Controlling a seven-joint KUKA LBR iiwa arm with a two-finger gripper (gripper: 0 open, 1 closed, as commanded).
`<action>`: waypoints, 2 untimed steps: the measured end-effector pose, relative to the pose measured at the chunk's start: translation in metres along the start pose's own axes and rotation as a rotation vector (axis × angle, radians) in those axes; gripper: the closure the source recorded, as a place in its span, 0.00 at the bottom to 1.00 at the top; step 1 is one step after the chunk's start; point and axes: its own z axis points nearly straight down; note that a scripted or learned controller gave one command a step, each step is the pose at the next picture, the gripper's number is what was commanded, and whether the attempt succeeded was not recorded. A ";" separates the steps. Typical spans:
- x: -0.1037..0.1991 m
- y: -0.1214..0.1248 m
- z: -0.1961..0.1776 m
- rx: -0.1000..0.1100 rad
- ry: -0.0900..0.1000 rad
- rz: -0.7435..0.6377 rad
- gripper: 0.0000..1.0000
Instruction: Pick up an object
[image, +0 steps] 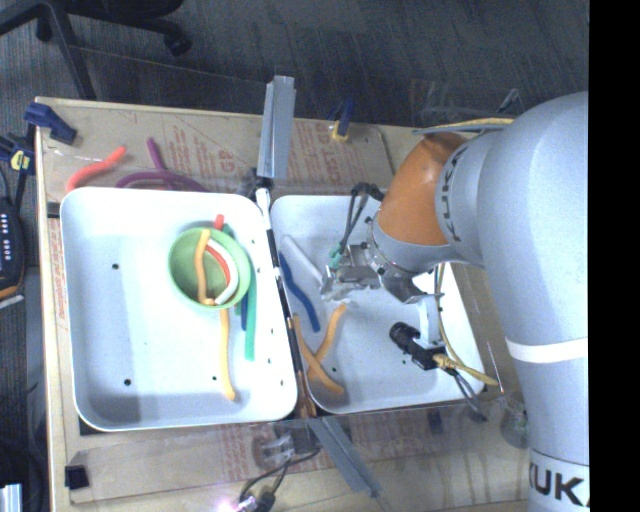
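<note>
My gripper (338, 279) hangs over the upper left part of the right bin (385, 385), with the orange-banded wrist behind it. A thin blue curved strip (300, 293) lies just to its left, near the bin's left wall. Below the gripper, an orange curved strip (325, 355) runs down toward the bin's front left corner. The view shows nothing held at the gripper. In the left bin (110, 350) sits a green bowl (190, 268) with a yellow strip (204, 265) and a red ring (232, 262) in it.
A green stick (250, 320) and a yellow stick (228, 355) lie beside the bowl in the left bin. Orange and purple hoses (140, 178) rest on the bench behind that bin. A grey metal bar (276, 125) stands at the back between the bins.
</note>
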 end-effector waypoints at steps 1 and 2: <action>0.000 0.000 0.000 0.000 -0.001 -0.001 0.00; -0.019 -0.028 0.023 -0.001 0.006 -0.080 0.00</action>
